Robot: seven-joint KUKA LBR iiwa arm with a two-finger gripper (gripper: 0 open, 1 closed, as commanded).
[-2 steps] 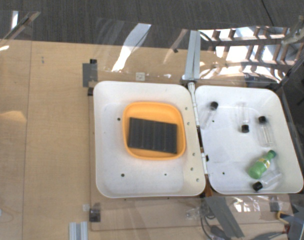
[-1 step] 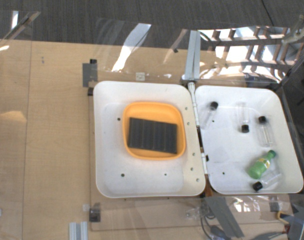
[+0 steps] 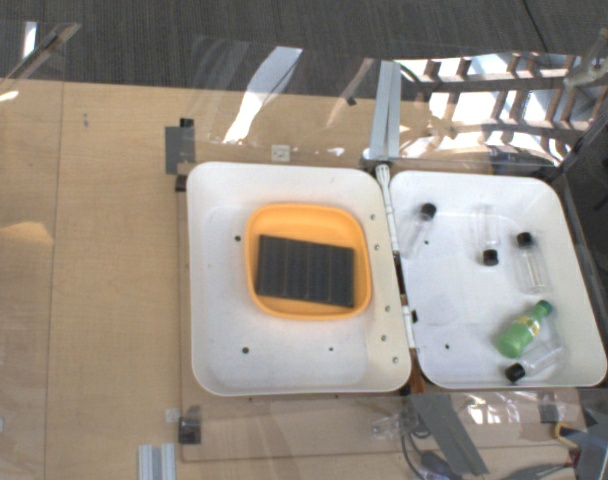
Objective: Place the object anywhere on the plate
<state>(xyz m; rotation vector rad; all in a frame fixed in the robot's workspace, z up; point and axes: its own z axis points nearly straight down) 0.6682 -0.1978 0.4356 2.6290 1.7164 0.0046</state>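
Looking down at a slant, two shallow white bins are seen side by side on a light wooden desk point(image 3: 84, 268). In the left bin point(image 3: 214, 358), an orange plate point(image 3: 306, 220) is set slightly above the middle, and a dark ridged rectangular panel point(image 3: 306, 271) lies flat across its inside. In the right bin point(image 3: 454, 348), several small clear bottles with black caps are scattered: one near the upper left corner point(image 3: 420, 220), two toward the upper right point(image 3: 488, 240) point(image 3: 529, 258), and one at the lower right edge point(image 3: 529, 365). A green bottle point(image 3: 524, 330) is laid tilted near that bin's lower right, just above the lowest clear bottle and well apart from the plate. The state of the gripper cannot be told from this view.
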